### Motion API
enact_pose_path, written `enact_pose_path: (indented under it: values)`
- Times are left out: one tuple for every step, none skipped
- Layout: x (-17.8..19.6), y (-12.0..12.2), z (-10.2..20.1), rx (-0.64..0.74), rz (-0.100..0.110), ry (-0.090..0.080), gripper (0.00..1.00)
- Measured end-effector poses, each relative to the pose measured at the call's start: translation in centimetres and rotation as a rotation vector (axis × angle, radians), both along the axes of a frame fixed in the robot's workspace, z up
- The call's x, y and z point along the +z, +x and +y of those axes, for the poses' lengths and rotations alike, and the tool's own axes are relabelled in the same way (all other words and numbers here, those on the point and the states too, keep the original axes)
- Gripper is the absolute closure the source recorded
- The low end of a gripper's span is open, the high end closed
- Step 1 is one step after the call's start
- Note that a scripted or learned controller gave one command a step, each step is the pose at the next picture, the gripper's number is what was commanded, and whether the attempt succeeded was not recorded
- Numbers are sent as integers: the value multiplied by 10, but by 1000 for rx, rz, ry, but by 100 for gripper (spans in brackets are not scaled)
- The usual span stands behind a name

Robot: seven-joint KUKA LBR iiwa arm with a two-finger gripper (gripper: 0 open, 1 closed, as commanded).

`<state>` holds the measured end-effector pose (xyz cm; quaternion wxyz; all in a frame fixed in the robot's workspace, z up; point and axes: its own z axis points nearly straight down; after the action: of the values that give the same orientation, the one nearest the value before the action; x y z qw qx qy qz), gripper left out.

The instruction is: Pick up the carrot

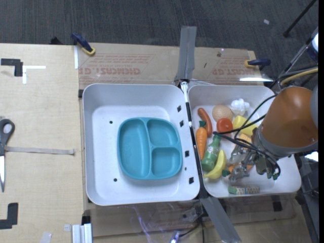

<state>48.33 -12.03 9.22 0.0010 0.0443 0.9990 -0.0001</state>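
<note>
Camera view shows you the carrot [201,141] in the right bin [263,186], long axis running near-to-far, just left of the green bottle [210,155]; the end effector [242,165] grip state can't be told.

orange carrot [201,142] lies lengthwise, seemingly against right bin's left wall.

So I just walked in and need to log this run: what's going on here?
A grey robot arm is reaching in from the right over the right bin, which holds a pile of toy food. Its tool is low in the bin near the banana. The carrot lies at the bin's left side, next to a green bottle, apart from the tool and not picked up. The left bin holds a blue divided plate.
</note>
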Motion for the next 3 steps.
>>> enact_pose_path:
  values:
    - [2, 2, 0, 1, -9, -2, 0]
    - [0, 13, 11, -384, -1, 0, 0]
    - [9, 15, 11, -382, -5, 0, 100]
